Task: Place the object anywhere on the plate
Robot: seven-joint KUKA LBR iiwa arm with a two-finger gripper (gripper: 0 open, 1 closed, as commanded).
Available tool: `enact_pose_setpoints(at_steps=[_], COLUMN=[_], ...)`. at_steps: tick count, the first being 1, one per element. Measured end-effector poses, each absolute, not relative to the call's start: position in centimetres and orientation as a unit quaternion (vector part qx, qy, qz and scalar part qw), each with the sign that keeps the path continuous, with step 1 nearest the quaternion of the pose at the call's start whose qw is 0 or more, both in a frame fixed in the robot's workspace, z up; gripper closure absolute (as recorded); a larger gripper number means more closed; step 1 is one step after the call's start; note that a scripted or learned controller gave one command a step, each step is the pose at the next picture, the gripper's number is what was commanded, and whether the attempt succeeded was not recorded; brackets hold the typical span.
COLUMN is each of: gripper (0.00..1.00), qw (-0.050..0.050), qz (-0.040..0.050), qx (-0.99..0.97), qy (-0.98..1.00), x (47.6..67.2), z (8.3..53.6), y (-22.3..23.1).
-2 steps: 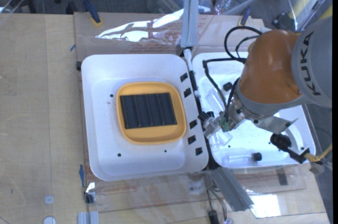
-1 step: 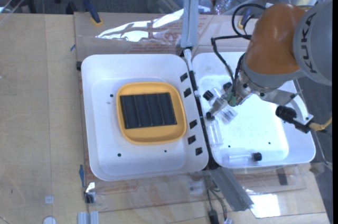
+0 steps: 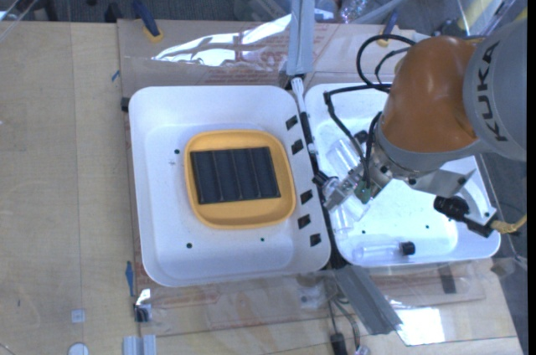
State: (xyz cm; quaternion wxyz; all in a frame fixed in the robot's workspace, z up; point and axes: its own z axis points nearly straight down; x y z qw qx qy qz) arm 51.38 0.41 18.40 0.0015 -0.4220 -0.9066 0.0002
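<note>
Reaching in from the right, the grey arm (image 3: 456, 106) with its orange band hangs over the right bin (image 3: 477, 249), and its gripper (image 3: 342, 191) sits low at that bin's left edge, close to the divider between the two bins. Whether the tool is clenched or released cannot be told from this angle. A clear bottle with a dark cap (image 3: 383, 249) lies on its side near the right bin's front edge, apart from the gripper; another clear item, perhaps plastic, shows faintly beside the gripper. The yellow plate (image 3: 239, 215) with a dark ribbed centre rests in the middle of the left bin (image 3: 159, 177).
</note>
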Motion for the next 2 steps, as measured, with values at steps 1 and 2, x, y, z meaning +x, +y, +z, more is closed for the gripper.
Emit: enact_pose_setpoints(at_steps=[1,2], gripper=[1.0,1.0], qw=[-0.001,0.001], qz=[-0.0006,0.0], qx=[-0.427,-0.4], qy=[-0.904,-0.917], x=[62.4,57.3], z=[21.7,18.4], y=[2.5,5.3])
